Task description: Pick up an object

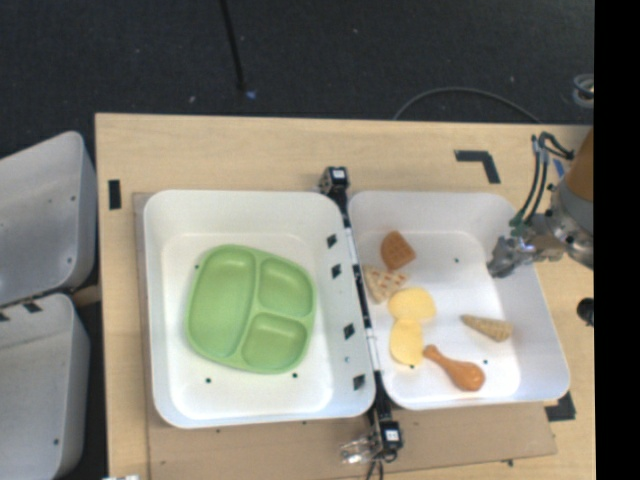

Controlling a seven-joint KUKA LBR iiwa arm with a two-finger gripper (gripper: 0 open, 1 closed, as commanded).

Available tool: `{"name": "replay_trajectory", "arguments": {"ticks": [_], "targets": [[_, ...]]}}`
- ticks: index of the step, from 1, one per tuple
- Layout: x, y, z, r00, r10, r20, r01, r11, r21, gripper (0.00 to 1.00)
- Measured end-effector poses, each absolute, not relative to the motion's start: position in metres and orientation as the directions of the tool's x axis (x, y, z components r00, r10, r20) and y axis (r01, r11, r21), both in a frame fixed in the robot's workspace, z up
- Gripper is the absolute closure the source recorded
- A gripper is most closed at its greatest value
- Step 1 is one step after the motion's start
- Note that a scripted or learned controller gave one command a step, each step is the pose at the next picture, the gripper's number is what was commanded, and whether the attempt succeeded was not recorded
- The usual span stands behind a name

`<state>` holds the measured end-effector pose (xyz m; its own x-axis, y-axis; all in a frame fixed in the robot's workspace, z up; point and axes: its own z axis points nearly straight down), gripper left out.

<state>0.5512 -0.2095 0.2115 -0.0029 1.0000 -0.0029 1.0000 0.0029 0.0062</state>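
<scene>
The right bin point(520, 368) holds several toy foods. A brown bread-like piece point(397, 250) lies at its upper left, with a tan waffle-like wedge point(381, 284) below it. Two yellow pieces point(410, 321) sit at the centre left. A chicken drumstick point(455, 366) lies near the front, and a tan cone point(487, 327) lies at the right. My gripper point(503, 259) hangs over the bin's right side, above the cone and apart from every piece.
The left bin point(160, 368) holds a green divided plate point(251, 308). A divider with black clips point(350, 298) runs between the bins. Cables point(540, 173) trail at the arm's wrist. Wooden bench edge surrounds both bins.
</scene>
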Motion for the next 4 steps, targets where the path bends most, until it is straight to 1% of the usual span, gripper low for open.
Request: {"name": "replay_trajectory", "arguments": {"ticks": [1, 2, 4], "targets": [[0.561, -0.168, 0.215, -0.007, 1.0, 0.0, 1.0, 0.007, 0.003, 1.0], [0.587, -0.117, 0.221, -0.007, 1.0, 0.0, 1.0, 0.007, 0.003, 1.0], [0.605, -0.022, 0.242, -0.006, 1.0, 0.001, 1.0, 0.006, 0.002, 1.0]]}}
